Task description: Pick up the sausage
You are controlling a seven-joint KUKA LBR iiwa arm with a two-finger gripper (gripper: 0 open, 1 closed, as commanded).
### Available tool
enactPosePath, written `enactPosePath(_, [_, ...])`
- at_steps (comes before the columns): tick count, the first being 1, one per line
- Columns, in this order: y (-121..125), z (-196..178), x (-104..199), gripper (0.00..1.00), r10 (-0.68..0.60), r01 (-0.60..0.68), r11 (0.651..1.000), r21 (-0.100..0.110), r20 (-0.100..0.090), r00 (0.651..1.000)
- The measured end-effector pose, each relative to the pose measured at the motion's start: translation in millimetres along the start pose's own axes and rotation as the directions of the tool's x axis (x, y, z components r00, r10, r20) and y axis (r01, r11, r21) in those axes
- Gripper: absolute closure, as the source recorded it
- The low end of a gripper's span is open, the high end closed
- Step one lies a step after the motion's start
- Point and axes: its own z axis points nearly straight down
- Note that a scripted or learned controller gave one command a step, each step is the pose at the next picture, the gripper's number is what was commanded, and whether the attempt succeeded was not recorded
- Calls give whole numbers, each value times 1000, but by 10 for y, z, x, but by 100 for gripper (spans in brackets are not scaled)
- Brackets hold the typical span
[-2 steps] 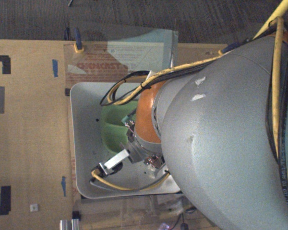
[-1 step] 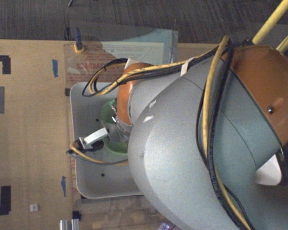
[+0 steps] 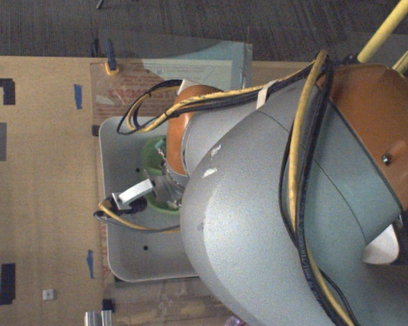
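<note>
My grey arm with its orange band reaches in from the right and covers most of the white bin [image 3: 126, 253]. The gripper [image 3: 164, 185] points down into the bin's middle, over a round green thing [image 3: 149, 156], perhaps a plate or bowl, which pokes out from under the wrist. The wrist and arm hide whatever lies directly beneath the gripper and in the right part of the bin.
The bin's left wall [image 3: 102, 175] borders a tan board [image 3: 41, 182] with blue tape marks. A small dark speck [image 3: 145, 248] lies on the bin floor near its lower end. A brick-patterned strip [image 3: 139, 83] runs above the bin.
</note>
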Motion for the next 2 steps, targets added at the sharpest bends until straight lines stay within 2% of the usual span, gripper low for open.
enactPosePath(1, [304,96,777,100,-63,63,998,-8,-8,998])
enactPosePath(2, [310,104,776,0,-62,62,998,-10,-9,998])
